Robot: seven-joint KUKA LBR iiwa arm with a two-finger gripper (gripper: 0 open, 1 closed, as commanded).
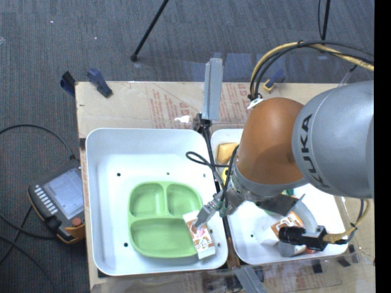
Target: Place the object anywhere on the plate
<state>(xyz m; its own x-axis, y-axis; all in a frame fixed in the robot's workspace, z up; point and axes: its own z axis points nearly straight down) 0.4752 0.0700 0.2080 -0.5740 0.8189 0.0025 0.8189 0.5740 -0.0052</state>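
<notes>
We look down on a table [140, 105] carrying two white bins. In the left bin [101, 182] lies a green divided plate [160, 220]. A small white carton [201, 235] with a printed picture rests on the plate's lower right corner, overhanging its rim. The grey and orange arm [305, 145] reaches in from the right, and its tool [206, 215] sits at the carton's top edge. We cannot tell the tool's grip state. The right bin [256, 249] holds other items, partly hidden by the arm.
</notes>
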